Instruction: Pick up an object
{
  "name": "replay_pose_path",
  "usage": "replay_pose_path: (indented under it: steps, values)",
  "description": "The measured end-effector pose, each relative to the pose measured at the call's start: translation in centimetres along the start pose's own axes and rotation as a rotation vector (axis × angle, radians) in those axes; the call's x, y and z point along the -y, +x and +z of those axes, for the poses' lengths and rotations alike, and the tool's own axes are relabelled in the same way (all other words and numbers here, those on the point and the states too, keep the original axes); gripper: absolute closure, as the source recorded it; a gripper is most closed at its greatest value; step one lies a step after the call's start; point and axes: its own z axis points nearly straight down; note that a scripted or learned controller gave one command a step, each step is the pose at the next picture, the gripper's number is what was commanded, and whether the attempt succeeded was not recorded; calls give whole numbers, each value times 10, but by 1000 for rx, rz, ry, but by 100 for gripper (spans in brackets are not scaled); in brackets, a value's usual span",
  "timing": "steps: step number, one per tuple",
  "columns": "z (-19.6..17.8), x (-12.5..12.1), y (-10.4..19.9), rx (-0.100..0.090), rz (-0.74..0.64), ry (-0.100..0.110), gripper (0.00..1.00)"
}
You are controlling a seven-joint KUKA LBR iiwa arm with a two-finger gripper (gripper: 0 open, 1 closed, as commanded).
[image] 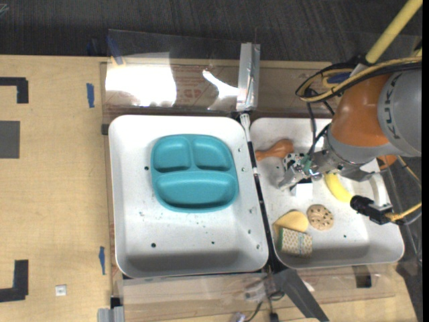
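One arm (pixel 375 113) reaching into right bin (pixel 382 247), gripper (pixel 293 170) low near brown drumstick (pixel 273 150); finger spacing impossible to tell. Drumstick lying flat, apart from gripper.

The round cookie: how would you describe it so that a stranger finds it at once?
Look in the right bin, near its front edge. The cookie lies there, right of the yellow wedge, below the banana. It alone is round, flat and speckled.
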Motion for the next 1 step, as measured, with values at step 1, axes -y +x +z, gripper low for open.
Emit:
replay_pose_path:
  steps: [1]
  values:
    - [-9,0,0,0,2,-1,100]
